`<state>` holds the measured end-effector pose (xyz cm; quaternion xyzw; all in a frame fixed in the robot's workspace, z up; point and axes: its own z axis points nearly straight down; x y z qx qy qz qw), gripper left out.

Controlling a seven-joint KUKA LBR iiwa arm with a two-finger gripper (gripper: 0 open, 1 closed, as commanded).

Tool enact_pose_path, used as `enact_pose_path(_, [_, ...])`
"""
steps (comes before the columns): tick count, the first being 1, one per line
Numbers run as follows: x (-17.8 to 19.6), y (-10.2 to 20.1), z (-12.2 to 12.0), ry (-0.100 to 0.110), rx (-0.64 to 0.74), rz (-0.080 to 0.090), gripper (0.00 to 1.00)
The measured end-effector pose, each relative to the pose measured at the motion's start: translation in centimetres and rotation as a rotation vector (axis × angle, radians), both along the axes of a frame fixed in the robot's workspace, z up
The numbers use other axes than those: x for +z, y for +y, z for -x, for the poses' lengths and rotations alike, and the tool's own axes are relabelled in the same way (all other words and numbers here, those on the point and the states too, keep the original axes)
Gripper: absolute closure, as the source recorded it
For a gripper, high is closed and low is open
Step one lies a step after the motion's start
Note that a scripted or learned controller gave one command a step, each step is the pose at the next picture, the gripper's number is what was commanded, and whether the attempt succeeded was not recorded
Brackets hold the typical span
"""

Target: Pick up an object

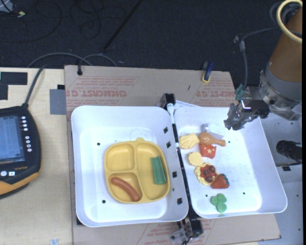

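Yellow tray [123, 160] beside scattered toy food [206, 162]

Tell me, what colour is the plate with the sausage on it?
Yellow. The plate sits in the left bin, seen clearly in the camera view.

Dark carpet [143, 29], loose cables [66, 9], cardboard-topped bench [143, 88]

I'm looking into a robotics lab — 2 white bins [86, 137] of toy food sit on a cardboard sheet [143, 88], a teach pendant [13, 147] lies on the bench, and loose cables [66, 14] trail across dark carpet [168, 29].
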<state>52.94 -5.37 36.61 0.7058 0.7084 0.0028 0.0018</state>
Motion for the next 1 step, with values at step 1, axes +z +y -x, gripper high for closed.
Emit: enact_pose_path(1, [2.11, 5.00, 0.19, 0.007, 0.001, 0.001, 1.00])
